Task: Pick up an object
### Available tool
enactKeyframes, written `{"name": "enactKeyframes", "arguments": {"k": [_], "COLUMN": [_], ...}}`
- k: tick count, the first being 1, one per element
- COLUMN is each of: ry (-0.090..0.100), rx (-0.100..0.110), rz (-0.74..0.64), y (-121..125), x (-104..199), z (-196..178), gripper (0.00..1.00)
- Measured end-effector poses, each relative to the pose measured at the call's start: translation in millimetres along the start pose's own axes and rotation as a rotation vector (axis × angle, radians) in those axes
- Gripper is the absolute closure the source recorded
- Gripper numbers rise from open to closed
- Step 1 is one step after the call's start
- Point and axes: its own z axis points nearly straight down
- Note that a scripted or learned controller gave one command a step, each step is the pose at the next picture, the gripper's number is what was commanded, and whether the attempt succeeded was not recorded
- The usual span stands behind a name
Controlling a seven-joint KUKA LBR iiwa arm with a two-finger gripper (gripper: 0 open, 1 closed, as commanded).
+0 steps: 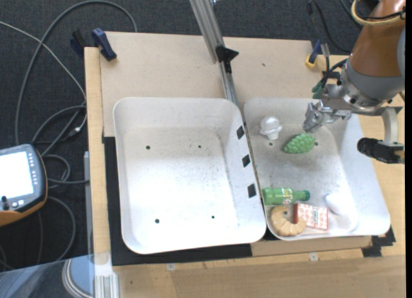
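Nearest the camera, along the front wall of the right bin (380, 216), sit a round tan bagel-like piece (287, 221) and a small red-and-white packet (313, 217) just beside it, touching or nearly so. Just behind them lies a green bottle (285, 194) on its side, and a pale white lump (339, 204) rests near the packet toward the bin's right wall. Farther back, a bumpy green object (300, 143) lies in the middle of the bin floor, with a small white piece (270, 127) near it on the left. My hand (313, 120) hangs over the back of this bin, just behind and above the bumpy green object; whether its tips are apart or together I cannot tell. Nothing is visibly gripped. Beside it, the left bin (129, 161) shares the worktop (161, 65).
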Motion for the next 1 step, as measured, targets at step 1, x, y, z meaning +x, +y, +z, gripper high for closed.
{"name": "enactKeyframes", "arguments": {"k": [1], "ry": [0.001], "rx": [0.0], "rz": [0.0], "y": [22.1], "x": [53.3], "z": [1.8], "gripper": [1.0]}}
